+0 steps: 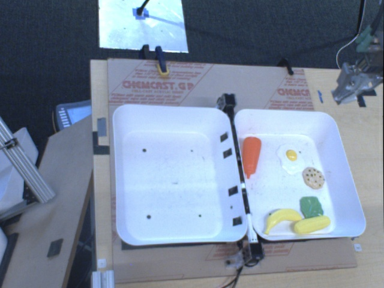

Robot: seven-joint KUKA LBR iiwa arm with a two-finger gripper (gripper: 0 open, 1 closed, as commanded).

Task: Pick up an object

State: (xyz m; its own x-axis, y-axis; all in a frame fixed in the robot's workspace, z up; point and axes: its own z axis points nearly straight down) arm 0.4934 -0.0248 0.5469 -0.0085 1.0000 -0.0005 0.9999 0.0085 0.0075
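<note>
Camera view: carrot (251,155) lies lengthwise, tip toward viewer.

Right bin (343,155): carrot (251,155), fried egg (291,158), cookie (312,177), banana (280,218) (beside green piece (311,206)); gripper (355,84) upper right.

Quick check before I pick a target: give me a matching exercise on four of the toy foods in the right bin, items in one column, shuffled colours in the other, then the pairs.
Items:
1. carrot
2. fried egg
3. cookie
4. banana

Colours:
A. tan with dark specks
B. all yellow
C. orange
D. white with a yellow centre

Pairs: 1-C, 2-D, 3-A, 4-B
</note>
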